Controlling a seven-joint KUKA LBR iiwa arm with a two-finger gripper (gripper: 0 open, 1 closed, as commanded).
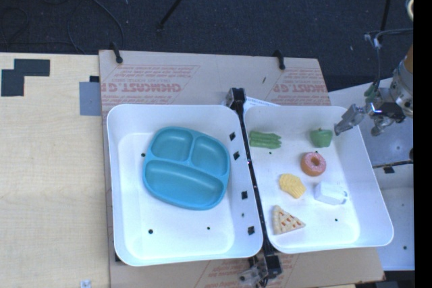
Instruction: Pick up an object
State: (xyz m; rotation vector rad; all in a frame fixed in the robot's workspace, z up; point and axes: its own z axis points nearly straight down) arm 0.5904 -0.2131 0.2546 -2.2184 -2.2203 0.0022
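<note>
hovering at the right bin's [378,212] far edge, gripper [364,117] fingers look apart, empty. donut [313,164] mid-bin, probably light, stiff plastic; judging best hold is across its outer rim.

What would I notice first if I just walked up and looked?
Probably the big blue plate, lying alone in the left bin. Next, the little toy foods in the right bin, like the pink donut near the middle and the green beans at the back. The gripper hangs by that bin's far right corner.
</note>
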